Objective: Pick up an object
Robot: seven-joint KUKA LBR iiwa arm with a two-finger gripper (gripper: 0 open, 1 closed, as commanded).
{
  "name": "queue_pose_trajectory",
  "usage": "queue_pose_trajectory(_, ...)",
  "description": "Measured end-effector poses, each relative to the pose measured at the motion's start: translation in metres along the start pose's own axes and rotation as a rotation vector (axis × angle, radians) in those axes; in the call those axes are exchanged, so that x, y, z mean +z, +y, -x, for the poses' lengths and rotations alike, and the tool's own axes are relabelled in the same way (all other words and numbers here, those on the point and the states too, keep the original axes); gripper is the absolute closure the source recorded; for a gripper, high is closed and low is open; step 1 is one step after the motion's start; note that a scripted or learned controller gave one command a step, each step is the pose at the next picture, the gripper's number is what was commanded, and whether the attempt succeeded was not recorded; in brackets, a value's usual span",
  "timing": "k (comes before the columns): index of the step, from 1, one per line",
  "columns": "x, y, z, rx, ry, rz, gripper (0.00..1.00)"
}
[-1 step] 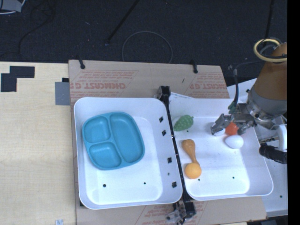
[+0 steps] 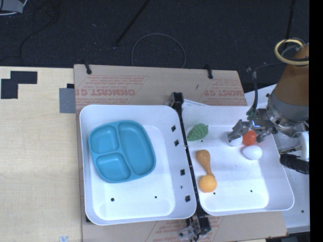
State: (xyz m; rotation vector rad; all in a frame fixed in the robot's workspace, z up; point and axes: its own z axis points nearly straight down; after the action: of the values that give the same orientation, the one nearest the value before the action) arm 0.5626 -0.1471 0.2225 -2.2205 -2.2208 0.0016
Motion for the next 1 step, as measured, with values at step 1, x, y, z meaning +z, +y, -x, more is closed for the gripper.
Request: queue_pose_trajectory(1,0.0488,0.0081,-0.0017,0.000,0.002,-0.006,0.00)
